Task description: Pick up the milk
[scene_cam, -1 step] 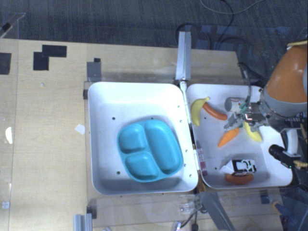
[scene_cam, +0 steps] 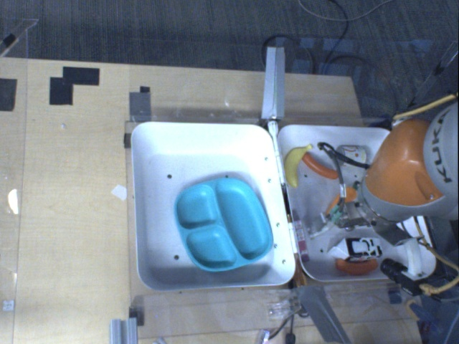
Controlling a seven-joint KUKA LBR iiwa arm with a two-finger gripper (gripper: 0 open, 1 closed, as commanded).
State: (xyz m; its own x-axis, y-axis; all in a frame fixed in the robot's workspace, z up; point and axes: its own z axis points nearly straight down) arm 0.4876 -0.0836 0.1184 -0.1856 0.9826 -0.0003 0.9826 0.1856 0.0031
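as far as can be judged from the lay of things, hardly begun: no sign of a lift. sits low in the right bin [scene_cam: 310, 267] with the hand [scene_cam: 343, 217] down among the clutter, on the near side of the banana [scene_cam: 295, 165] and a little further from the left bin [scene_cam: 154, 192] than the banana itself. impossible to tell whether spread or pressed together, what with wires and the grey and orange arm [scene_cam: 405, 170] crowding over it; nothing seen pinched in it either.

looks to be the milk [scene_cam: 362, 247]: a small white pack with black print, lying flat on the bin floor, well to the near side of the banana and further toward the arm. just beside the hand, seemingly apart from it, though hard to be sure under the wrist. touching or nearly touching a red thing [scene_cam: 356, 266] on its near side. between it and the banana, some orange pieces [scene_cam: 320, 165], not to be confused with the target.

left to do, then: nearly all of it. needs bringing squarely over the white pack, closing on it, and raising it clear of the bin. worth minding the red thing so close by, and the flat lie of the pack, likely awkward to pinch.
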